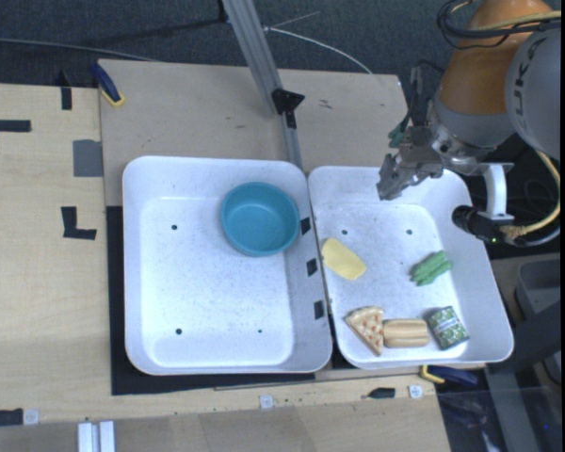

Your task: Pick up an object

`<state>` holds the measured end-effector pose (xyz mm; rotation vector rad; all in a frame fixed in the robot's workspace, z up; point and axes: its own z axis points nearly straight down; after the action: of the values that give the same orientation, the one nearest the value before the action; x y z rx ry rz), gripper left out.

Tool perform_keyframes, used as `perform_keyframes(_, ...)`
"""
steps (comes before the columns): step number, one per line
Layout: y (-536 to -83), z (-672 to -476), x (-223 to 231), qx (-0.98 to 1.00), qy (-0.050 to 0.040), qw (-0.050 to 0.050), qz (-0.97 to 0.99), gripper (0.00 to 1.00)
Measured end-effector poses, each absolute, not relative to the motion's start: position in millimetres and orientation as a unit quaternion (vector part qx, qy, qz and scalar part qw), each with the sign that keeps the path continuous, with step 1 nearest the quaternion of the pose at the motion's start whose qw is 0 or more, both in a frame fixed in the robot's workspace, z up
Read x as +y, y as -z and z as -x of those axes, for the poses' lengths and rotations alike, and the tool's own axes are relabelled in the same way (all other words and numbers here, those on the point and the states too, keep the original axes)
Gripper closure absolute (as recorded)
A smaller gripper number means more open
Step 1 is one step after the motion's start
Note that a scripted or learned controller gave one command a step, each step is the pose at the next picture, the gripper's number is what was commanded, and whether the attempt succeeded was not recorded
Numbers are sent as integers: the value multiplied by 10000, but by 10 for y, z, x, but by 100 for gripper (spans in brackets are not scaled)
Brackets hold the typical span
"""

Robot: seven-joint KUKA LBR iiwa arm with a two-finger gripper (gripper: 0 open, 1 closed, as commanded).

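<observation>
Pincer, grip state unclear, hovers above right bin; hotdog lies left-right.

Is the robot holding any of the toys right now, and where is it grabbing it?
No, nothing is held. The end effector hangs over the back of the right bin, apart from the toys lying nearer the front.

Blue bowl upright in left bin, near its top right corner. In right bin: yellow piece at left wall, green piece right of centre; pizza slice, hot dog, green packet along front wall
</observation>
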<state>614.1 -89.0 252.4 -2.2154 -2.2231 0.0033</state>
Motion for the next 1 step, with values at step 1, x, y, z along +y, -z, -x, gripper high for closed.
perform_keyframes(1, -2534, -5838, -358, -7091, -6, 18, 7051, 100)
